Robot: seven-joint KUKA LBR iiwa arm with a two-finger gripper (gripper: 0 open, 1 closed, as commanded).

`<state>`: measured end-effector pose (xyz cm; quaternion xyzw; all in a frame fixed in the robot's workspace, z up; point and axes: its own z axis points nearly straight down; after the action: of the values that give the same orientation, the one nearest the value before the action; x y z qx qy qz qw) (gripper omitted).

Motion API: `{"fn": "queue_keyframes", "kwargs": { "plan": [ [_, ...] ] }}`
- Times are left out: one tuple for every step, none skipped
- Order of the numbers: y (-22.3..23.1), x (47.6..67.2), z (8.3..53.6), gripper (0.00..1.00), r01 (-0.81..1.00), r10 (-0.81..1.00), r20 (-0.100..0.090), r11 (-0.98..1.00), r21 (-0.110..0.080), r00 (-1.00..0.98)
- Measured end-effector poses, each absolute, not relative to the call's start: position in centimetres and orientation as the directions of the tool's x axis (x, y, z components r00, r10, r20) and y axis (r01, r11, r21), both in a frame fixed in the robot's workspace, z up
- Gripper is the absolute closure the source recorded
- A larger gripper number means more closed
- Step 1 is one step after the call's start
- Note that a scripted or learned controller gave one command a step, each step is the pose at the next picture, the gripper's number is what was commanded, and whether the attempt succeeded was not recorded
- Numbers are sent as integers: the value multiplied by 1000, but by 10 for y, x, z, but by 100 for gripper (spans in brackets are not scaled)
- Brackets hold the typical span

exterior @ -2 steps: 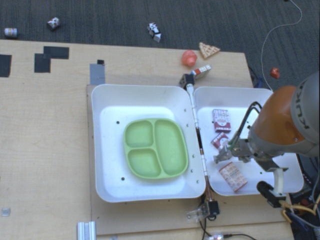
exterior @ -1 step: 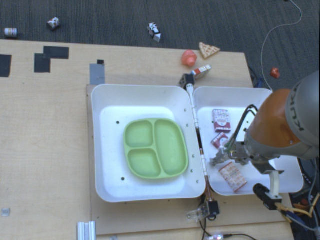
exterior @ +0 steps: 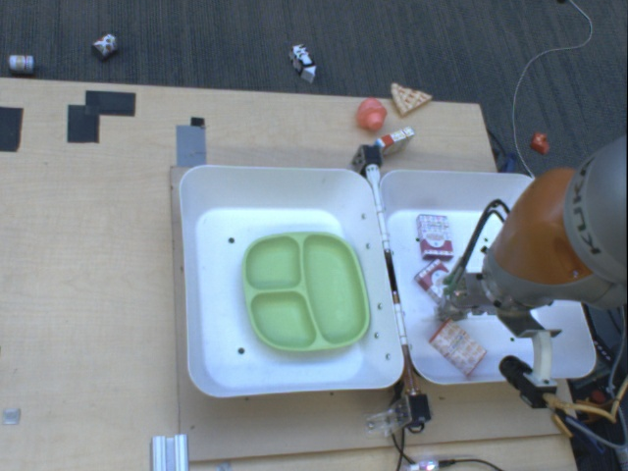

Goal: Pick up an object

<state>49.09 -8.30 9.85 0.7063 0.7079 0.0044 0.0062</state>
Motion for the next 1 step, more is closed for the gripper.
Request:
{"fn": "queue_keyframes", "kwargs": {
  "plan": [
    [-83, 491, 98, 0, 1000, 1000, -3, 2, 15, -2]
  ]
}}
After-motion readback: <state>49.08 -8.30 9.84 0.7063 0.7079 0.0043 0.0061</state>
